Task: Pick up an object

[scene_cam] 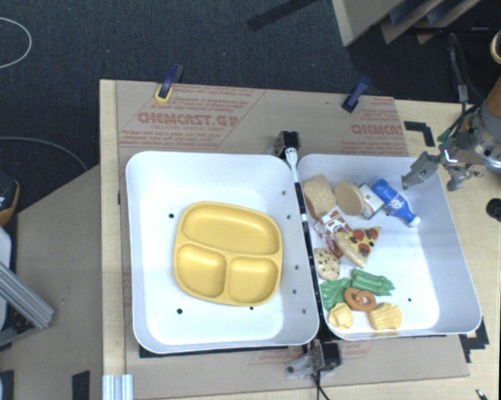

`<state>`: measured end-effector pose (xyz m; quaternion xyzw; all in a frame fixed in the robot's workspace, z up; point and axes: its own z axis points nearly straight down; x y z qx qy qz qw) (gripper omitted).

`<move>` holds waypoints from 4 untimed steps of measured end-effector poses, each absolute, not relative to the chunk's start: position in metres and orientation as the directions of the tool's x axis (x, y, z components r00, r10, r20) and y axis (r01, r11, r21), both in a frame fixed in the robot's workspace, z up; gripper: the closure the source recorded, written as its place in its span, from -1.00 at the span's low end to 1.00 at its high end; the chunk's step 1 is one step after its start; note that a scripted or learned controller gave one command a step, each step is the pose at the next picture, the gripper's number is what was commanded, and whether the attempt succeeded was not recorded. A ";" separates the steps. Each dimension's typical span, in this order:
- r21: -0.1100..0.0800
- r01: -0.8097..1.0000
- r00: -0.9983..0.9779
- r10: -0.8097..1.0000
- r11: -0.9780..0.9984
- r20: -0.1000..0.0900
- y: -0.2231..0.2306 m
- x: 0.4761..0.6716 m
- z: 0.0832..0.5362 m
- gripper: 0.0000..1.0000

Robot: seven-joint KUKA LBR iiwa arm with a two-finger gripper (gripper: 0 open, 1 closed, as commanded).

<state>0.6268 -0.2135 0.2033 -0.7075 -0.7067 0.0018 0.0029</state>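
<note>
The gripper hangs open and empty over the right bin's far edge; the blue bottle nearby, lying apart, looks easiest.

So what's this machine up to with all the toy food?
A robot arm is meant to pick up an object. Its gripper hangs open over the far right corner of the right bin, holding nothing. The nearest item is a blue bottle, beside toy bread, pizza and greens. The left bin holds a yellow divided plate.
</note>
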 end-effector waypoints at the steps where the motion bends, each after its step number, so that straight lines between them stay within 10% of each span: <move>1: -0.008 1.000 0.001 1.000 -0.001 0.003 -0.217 0.618 0.143 -1.00; 2: -0.006 1.000 -0.001 1.000 0.001 0.007 -0.214 0.618 0.091 -1.00; 3: -0.001 1.000 -0.002 1.000 0.002 0.001 -0.216 0.620 0.105 1.00; 4: 0.008 1.000 0.000 1.000 0.000 -0.004 -0.224 0.621 0.152 1.00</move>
